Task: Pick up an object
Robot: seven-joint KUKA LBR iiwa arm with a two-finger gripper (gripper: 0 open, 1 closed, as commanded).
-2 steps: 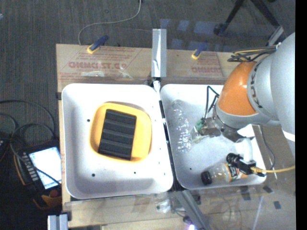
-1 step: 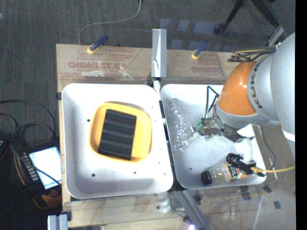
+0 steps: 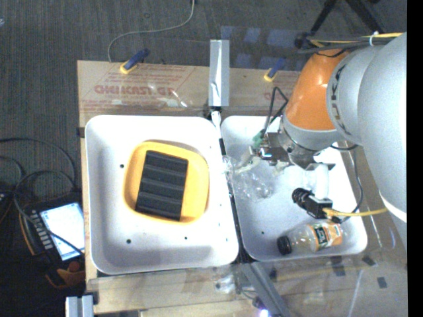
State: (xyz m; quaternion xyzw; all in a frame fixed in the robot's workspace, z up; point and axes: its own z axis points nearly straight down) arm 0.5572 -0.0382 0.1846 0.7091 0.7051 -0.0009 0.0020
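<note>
Fingers (image 3: pixel 268 152) sit under the wrist at the upper left of the right bin (image 3: pixel 281 216); whether they are spread or closed, I cannot tell, and nothing shows between them.

Nearest, at the lower right of the frame, a bottle (image 3: pixel 310 236) with a dark cap lies on its side along that bin's bottom wall. Above it, crumpled clear plastic (image 3: pixel 251 182) lies by the bin's left wall, just below the fingers and perhaps touching them. Across the divide, the left bin (image 3: pixel 106 177) holds a yellow dish (image 3: pixel 198 177) with a ridged black block (image 3: pixel 162 185) resting in it. Farthest, the brown surface (image 3: pixel 132 88) runs along the top.

As I judge it, no object is lifted yet. The grasp and the raise are both left, and the plastic looks the likeliest target.
</note>
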